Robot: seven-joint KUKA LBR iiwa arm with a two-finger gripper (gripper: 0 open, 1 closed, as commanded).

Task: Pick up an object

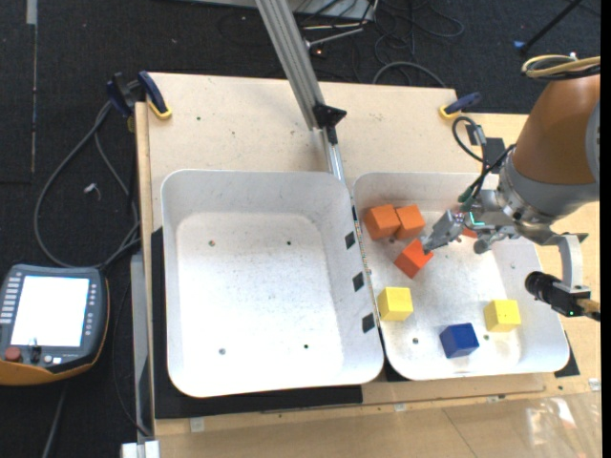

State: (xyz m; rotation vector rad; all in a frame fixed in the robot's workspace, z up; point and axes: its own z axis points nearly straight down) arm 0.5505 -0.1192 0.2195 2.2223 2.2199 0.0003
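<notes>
Starting at your far left, at about 9 o'clock of the bench, there's the teach pendant (50,322) sitting on the dark floor with its white screen lit and a cable running up toward the bench's back corner.

Next over is the left bin (181,256), a shallow white tray with speckled bottom. A grey metal pole (291,51) slants down from 12 o'clock and ends right at the seam between the two bins.

Then you hit the right bin (554,351), and that's where all the cubes are. At its 11 o'clock you've got two orange cubes (393,221) touching side by side. Just below them, toward the bin's middle, is a darker red-orange cube (413,258), tilted on a corner. At 7 o'clock sits a yellow cube (395,303), at 6 o'clock a blue cube (459,340), and at 5 o'clock a second yellow cube (502,315).

The gripper (445,231) comes in from 3 o'clock, hanging off the grey and orange arm (563,141). Its tip is right at the upper right edge of the red-orange cube, looks like touching. You can't tell from this angle whether the fingers are open or closed, or whether they have the cube between them.
</notes>
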